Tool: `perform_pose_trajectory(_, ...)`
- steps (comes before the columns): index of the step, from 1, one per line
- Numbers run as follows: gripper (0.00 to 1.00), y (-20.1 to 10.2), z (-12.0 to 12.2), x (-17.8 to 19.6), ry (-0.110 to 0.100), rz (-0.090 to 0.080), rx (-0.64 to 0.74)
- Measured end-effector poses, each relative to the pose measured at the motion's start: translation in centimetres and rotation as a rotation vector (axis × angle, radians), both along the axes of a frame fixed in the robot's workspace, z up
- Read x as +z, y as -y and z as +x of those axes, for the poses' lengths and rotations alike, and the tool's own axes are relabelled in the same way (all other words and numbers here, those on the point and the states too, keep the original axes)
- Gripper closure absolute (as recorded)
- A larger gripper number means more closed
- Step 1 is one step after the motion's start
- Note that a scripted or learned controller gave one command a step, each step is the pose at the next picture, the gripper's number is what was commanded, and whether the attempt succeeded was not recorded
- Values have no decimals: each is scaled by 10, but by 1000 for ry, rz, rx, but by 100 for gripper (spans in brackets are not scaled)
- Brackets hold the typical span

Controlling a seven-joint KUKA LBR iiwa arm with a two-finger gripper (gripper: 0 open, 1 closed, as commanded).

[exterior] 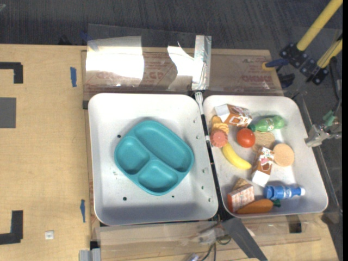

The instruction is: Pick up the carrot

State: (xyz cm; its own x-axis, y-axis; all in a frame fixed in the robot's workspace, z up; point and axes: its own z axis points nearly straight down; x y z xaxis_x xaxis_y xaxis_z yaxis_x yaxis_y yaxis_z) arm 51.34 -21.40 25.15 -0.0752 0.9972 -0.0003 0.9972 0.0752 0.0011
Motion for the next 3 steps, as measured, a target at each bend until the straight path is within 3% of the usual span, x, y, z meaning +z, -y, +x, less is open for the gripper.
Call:
perform_pose_trajectory(1,100,10,-33,-6,1,-1,173)
perform_pose_trajectory(2,100,10,-32,20,6,-6,556)
perform_pose_trajectory(3,100,10,-32,13,2,-3,823)
